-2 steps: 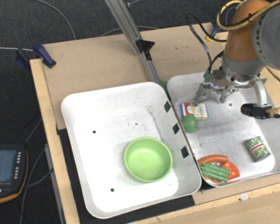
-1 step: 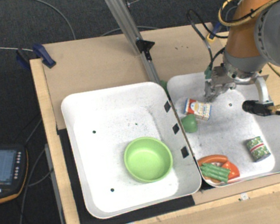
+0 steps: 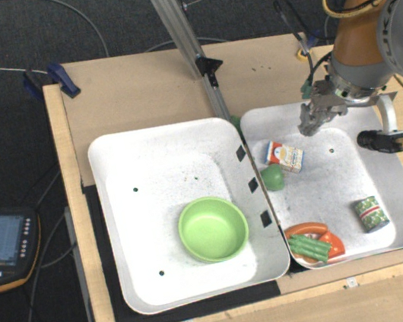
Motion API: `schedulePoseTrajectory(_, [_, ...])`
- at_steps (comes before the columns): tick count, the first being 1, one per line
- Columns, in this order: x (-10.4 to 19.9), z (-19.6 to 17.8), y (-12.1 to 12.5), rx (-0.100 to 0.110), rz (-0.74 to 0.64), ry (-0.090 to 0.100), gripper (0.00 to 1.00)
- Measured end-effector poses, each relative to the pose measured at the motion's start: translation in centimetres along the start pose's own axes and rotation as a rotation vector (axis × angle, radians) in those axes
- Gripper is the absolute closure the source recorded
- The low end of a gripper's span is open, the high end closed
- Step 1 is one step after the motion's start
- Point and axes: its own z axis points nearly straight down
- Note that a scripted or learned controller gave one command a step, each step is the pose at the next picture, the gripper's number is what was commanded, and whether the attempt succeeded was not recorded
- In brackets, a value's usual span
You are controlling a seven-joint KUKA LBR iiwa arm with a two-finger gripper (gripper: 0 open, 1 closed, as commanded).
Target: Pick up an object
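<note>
Roughly: two shallow white plastic bins with rounded corners and speckled floors sit side by side on a tan wooden tabletop (image 3: 135,91). The left bin (image 3: 125,185) holds a round lime-green plastic bowl (image 3: 213,229), smooth and glossy, near its lower right corner. The right bin (image 3: 391,185) holds four things. A small white carton with red and blue print (image 3: 285,156) lies tilted in the upper left part; the print is too small to read. A smooth green ball (image 3: 272,178) sits just below-left of the carton, against the bin's left wall. An orange-red tray of green bean-like pieces (image 3: 315,243) rests at the bottom edge. A short green cylindrical can with a patterned label (image 3: 370,214) lies lower right, label unreadable.

The dark metal end effector (image 3: 312,120) hangs over the upper part of the right bin, right of and above the carton, nothing visibly between its tips; whether it is spread or pressed together cannot be told. Above it is the arm's orange band (image 3: 362,20). A grey aluminium pole (image 3: 183,36) runs down towards the gap between the bins, with black clips (image 3: 253,184) on the shared edge. A black handheld pendant with a screen (image 3: 0,246) lies on dark carpet at far left.
</note>
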Motion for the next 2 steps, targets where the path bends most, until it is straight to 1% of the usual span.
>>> schedulePoseTrajectory(1, [0.0,-5.3,0.1,-0.001,0.000,0.000,1.00])
schedulePoseTrajectory(2, [4.8,-5.5,1.3,0.003,-0.003,0.002,1.00])
